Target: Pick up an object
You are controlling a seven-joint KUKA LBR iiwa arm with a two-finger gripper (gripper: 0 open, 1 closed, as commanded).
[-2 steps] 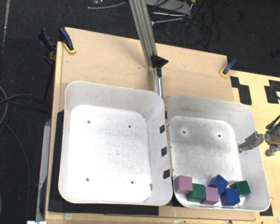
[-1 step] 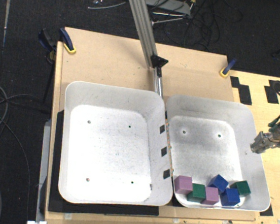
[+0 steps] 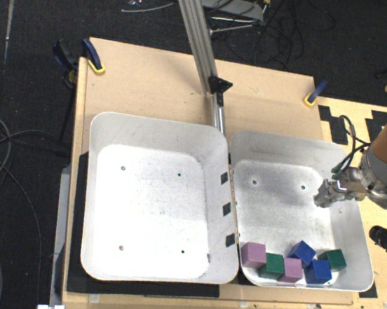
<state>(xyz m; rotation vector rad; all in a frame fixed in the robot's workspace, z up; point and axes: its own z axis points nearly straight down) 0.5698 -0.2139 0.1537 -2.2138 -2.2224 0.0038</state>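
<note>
Your pincer (image 3: 324, 196) hangs above the right bin (image 3: 274, 189); whether it is clenched or released, you cannot tell. The blocks (image 3: 292, 262) cluster at the bin's near edge. Aim for the outermost purple block (image 3: 254, 253), approaching squarely from above.
</note>
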